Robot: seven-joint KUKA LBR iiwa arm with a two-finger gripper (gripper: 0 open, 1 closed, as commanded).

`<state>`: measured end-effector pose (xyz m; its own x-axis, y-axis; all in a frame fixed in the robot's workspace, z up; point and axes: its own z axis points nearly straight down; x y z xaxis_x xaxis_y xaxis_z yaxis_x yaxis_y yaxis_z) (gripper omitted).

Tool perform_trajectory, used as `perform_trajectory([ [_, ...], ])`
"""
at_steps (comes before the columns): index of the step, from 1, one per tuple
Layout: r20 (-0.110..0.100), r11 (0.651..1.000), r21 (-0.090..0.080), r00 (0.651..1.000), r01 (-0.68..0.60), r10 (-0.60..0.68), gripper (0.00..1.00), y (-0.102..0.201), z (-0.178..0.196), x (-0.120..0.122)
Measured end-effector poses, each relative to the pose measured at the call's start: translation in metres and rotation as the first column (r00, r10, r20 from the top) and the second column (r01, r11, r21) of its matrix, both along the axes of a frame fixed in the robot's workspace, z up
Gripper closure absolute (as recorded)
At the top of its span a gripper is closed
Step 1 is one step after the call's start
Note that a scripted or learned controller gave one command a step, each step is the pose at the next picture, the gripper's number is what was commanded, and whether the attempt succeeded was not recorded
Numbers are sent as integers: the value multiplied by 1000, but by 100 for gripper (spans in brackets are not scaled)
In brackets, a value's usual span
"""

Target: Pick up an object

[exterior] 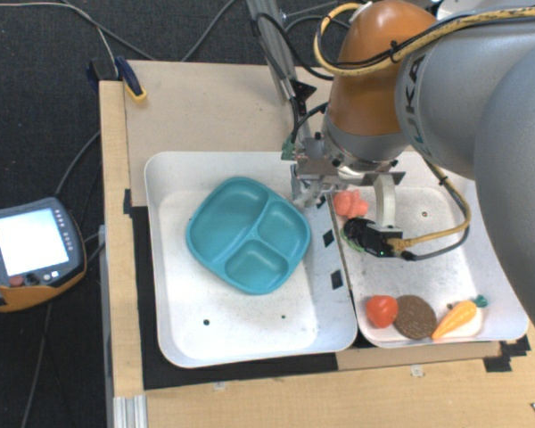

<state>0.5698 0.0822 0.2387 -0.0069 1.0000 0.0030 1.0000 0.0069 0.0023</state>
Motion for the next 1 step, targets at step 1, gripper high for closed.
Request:
perform_trajectory([
  [1, -2, 1000, -2, 1000, 5, -5, 0, -4, 0, -1],
])
